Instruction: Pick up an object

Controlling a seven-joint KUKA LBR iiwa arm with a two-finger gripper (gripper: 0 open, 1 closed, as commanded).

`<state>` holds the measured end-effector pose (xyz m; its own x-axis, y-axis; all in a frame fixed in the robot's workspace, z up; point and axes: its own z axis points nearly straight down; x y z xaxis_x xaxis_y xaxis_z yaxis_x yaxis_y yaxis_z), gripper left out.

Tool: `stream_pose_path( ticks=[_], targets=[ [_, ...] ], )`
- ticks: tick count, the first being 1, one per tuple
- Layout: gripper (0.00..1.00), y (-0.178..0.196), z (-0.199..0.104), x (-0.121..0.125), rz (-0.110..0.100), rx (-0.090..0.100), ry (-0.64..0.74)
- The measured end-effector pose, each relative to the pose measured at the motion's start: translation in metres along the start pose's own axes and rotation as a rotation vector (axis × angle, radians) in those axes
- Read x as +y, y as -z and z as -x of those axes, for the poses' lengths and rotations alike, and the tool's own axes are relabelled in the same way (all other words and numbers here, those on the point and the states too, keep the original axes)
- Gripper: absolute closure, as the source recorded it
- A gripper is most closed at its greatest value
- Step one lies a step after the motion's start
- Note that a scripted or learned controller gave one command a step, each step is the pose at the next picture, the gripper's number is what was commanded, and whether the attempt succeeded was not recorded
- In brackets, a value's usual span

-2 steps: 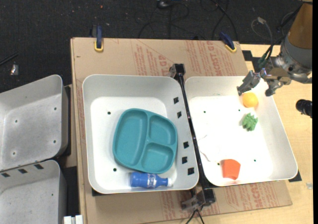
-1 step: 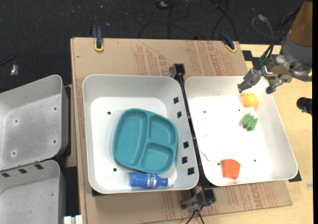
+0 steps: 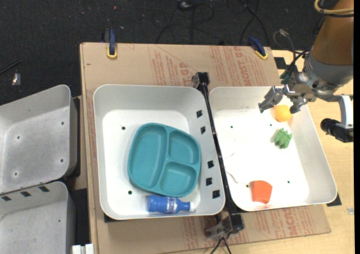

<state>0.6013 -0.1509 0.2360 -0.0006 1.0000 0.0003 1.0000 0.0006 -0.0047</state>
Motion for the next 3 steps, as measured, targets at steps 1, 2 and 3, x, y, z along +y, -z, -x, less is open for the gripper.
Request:
stream_pose_path(
  ticks=[1, 2, 3],
  targets=[
    [0.00, -0.059, 0.007, 0.004, -0.001, 0.000, -0.002],
    [0.00, -0.120, 0.014, 0.004, 0.000, 0.000, -0.002],
    [1.00, -0.106, 0.014, 0.006, 0.006, -0.001, -0.002]
  ],
)
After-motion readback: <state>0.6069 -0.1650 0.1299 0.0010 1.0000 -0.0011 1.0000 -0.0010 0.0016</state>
